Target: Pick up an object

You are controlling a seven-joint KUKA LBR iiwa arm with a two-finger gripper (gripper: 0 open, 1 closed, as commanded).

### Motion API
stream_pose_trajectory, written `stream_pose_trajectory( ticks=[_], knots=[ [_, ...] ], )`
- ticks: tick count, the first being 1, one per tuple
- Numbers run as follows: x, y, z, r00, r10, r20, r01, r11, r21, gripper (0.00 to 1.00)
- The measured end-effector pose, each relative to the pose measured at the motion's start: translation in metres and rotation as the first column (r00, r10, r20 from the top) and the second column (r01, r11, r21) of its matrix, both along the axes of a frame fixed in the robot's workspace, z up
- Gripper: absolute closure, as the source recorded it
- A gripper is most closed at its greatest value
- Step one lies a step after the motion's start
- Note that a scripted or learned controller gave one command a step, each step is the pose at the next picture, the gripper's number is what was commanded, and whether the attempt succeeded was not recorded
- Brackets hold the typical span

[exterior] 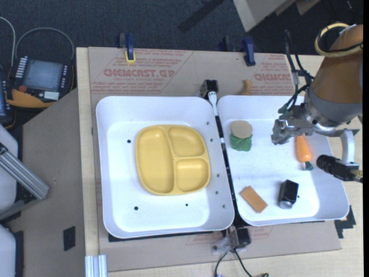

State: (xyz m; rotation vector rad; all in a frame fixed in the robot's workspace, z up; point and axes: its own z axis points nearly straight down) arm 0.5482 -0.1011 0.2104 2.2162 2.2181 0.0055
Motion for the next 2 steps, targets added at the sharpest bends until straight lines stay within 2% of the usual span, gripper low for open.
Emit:
stream_pose_trajectory(
  ticks=[1,2],
  knots=[
    [-0.015,0.043,-0.001,1.0,0.003,-0.009,-0.003,1.0,0.004,1.0],
    [-0.031,0.102,0.007,1.0,0.006,-0.009,-0.006,1.0,0.005,1.0]
  ],
)
